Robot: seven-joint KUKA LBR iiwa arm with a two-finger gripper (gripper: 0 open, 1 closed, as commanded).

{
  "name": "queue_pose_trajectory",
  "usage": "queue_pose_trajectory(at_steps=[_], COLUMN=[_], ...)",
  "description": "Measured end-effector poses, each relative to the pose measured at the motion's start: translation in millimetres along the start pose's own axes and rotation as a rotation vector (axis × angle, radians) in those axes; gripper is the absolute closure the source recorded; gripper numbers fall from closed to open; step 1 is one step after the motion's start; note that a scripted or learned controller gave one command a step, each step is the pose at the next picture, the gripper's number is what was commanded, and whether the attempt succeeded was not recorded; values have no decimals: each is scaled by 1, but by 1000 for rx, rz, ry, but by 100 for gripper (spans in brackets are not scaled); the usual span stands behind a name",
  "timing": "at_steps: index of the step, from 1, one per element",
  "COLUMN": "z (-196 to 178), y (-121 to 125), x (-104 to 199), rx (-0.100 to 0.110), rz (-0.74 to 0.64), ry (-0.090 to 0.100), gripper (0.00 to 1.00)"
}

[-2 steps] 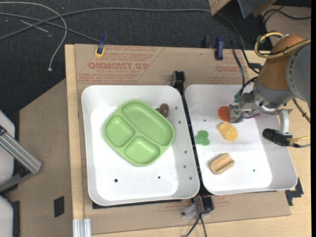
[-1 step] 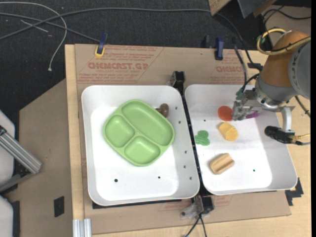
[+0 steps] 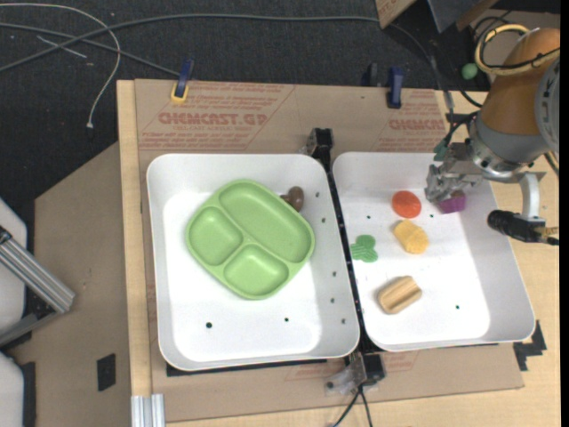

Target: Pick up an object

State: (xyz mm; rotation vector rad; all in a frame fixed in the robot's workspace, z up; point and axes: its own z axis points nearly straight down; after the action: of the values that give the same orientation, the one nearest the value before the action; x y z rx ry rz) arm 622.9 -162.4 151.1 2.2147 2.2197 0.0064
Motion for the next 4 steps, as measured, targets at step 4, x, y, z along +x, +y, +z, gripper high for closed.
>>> queue_pose_trajectory(at_steps=[4], z=[-87], y=[-34], x=[77], rx=[9], rz=[-2], ry=[4], gripper=[100])
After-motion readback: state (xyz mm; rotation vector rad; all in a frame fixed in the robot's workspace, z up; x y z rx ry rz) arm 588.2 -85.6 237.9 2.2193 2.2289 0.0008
